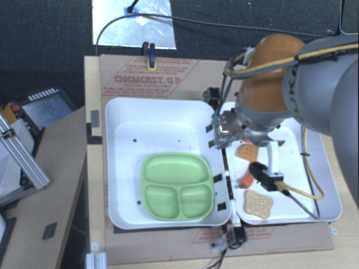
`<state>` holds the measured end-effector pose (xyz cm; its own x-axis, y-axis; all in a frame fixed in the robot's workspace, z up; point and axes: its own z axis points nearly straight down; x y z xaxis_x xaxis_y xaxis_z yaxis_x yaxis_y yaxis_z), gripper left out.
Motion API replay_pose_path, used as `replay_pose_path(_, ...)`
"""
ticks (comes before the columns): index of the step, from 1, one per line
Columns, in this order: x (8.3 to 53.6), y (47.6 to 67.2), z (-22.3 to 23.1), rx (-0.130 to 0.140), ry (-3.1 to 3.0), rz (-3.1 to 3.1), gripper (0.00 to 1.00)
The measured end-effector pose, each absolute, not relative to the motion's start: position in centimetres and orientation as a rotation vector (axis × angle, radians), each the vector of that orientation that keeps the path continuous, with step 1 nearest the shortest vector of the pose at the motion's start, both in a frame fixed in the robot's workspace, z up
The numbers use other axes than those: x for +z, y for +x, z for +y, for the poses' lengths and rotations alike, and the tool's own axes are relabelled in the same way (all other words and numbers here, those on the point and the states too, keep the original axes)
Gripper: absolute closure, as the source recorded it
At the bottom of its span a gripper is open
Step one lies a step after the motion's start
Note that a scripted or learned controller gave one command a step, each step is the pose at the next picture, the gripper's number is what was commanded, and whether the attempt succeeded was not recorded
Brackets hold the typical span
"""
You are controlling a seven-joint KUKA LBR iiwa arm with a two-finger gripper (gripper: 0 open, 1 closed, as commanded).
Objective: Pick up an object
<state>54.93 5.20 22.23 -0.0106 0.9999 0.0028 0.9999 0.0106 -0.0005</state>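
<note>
Checking in from my remote station w/ the overhead cam feed. Arm [325,88] comes in from the right, and the orange band [269,77] sits above the far-left corner of the right bin [291,212]. The gripper [235,136] is tucked under the wrist, down low by the wall the two bins share, on the right bin's side. Tbh I can't tell from this angle whether it's wide, narrow or holding anything, bc the wrist blocks it. Pickable stuff in the right bin is all along its left side. There's a flat orange cracker [247,151] just near-side of the gripper, partly under the wrist hardware; it looks v close to the gripper, but I can't say if they're touching. Nearer to the cam is a small orange-red bit [245,180], and nearer again, apart from it, is a tan toast slice [258,204] lying flat close to the near-left corner. Left bin [157,128] has a green divided plate [178,185] w/ 3 compartments, flat in the near-right part, its right edge close to the shared wall. A few dark specks on that bin's floor are too small to ID. Both bins sit on a cardboard sheet [146,77] w/ red lettering. A yellow and black clamp [150,56] grips its far edge, and beyond that there's a shiny foil-ish panel [134,13] on the dark floor.
</note>
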Motion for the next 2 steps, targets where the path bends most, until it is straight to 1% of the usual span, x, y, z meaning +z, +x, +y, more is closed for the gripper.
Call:
replay_pose_path(1,21.50,51.72,9.80,0.000,-2.208,-2.230,1.00)
replay_pose_path(2,21.56,51.86,9.48,-0.001,-2.218,-2.225,0.00)
